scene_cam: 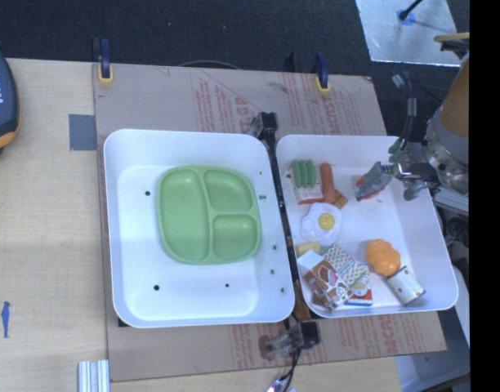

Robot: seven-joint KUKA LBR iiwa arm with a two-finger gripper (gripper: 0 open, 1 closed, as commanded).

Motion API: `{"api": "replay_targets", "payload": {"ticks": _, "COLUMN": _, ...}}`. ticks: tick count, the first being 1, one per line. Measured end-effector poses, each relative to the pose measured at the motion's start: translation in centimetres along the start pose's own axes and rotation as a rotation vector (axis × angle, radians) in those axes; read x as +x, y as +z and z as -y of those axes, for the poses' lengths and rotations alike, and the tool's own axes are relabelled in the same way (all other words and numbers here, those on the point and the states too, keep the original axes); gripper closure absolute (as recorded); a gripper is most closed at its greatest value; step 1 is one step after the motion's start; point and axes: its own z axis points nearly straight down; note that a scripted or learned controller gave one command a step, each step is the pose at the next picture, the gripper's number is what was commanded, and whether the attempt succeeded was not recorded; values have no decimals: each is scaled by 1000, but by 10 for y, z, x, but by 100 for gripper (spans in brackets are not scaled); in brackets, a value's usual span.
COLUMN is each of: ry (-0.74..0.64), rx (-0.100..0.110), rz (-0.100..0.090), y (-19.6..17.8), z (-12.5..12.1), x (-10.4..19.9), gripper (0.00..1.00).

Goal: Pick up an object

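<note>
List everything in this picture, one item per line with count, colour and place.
bins: two, white, side by side on the bench
divided plate: one, green, in the left bin
toy fried egg: one, white with yellow yolk, middle of the right bin
green and orange toy food: a few pieces, far end of the right bin
orange toy: one, near right of the right bin
printed packets: a few, near end of the right bin
clamps: two, blue and yellow, far edge of the board
gripper: one, grey, above the right bin's far right
</note>
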Motion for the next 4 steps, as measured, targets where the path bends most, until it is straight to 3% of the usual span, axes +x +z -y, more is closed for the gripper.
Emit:
{"api": "replay_targets", "payload": {"ticks": 1, "ry": 4, "rx": 9, "rz": 0, "y": 177, "z": 3, "x": -67, "gripper": 0}}
{"api": "replay_targets", "payload": {"ticks": 2, "ry": 1, "rx": 5, "rz": -2, "y": 169, "z": 48, "x": -68, "gripper": 0}}
{"api": "replay_targets", "payload": {"ticks": 3, "ry": -3, "rx": 1, "rz": 0, "y": 159, "z": 45, "x": -69, "gripper": 100}}
{"api": "replay_targets", "payload": {"ticks": 4, "ry": -5, "rx": -1, "rz": -1, "y": 169, "z": 31, "x": -10, "gripper": 100}}
